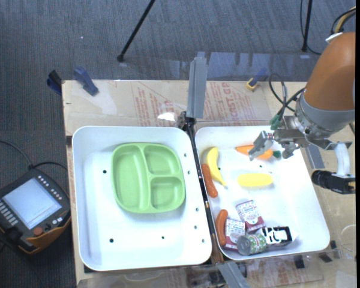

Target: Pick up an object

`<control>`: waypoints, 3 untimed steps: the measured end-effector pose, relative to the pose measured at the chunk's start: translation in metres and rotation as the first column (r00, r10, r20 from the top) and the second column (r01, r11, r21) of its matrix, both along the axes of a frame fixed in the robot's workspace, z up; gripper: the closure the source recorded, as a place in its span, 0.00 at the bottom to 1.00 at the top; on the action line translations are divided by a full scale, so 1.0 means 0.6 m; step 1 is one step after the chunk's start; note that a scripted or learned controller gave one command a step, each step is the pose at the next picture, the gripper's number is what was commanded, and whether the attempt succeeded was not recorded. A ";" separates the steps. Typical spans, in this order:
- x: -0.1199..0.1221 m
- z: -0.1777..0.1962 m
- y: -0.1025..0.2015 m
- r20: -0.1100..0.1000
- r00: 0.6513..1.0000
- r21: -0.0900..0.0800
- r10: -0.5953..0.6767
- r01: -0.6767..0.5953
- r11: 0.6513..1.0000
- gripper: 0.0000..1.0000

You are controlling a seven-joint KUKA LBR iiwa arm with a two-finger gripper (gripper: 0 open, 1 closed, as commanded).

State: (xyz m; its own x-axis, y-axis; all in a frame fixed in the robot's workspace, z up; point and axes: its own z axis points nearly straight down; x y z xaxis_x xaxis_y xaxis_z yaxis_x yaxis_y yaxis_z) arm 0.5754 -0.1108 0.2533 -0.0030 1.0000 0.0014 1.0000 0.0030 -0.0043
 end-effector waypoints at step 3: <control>0.083 -0.261 -0.084 0.001 0.990 0.001 -0.138 0.138 0.990 1.00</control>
